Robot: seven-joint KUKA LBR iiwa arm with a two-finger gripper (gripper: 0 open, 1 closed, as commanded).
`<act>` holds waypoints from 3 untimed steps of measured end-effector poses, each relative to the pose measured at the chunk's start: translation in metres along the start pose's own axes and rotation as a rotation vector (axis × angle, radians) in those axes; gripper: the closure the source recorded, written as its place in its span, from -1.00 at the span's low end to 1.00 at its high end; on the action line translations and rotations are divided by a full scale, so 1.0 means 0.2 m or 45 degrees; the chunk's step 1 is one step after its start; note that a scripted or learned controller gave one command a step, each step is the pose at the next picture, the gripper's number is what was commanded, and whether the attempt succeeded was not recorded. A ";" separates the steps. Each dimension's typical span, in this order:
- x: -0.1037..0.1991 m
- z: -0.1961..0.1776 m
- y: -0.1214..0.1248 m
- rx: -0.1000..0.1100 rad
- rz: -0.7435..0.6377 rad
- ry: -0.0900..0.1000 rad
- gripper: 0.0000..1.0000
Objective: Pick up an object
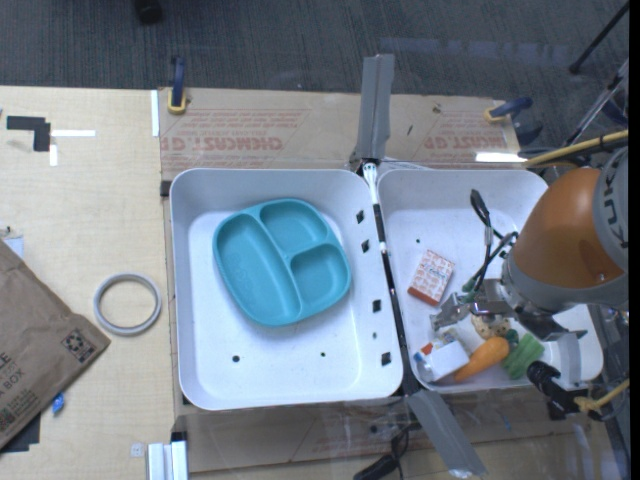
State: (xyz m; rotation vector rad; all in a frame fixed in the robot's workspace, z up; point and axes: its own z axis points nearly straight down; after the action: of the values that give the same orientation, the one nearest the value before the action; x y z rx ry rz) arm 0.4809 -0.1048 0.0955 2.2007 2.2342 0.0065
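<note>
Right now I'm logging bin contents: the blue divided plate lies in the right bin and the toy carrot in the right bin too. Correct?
Not quite. The camera view shows the blue divided plate in the left bin. The toy carrot does lie in the right bin.

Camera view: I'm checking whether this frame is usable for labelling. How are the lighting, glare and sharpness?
Camera view: even, soft lighting; the white bins look bright yet not blown out; the teal plate is sharp with a faint shadow; the items under the arm, like the carrot, are soft and partly shaded, so the tool is hard to read.
</note>
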 end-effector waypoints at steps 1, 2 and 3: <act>0.05 0.00 0.24 -0.005 0.112 -0.003 -1.00; -0.12 -0.01 0.48 0.003 -0.278 -0.002 -1.00; 0.03 0.00 0.75 -0.003 -0.194 -0.002 -1.00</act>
State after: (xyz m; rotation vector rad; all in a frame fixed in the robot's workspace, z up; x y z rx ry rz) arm 0.6307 -0.0973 0.0958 2.0223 2.3927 0.0066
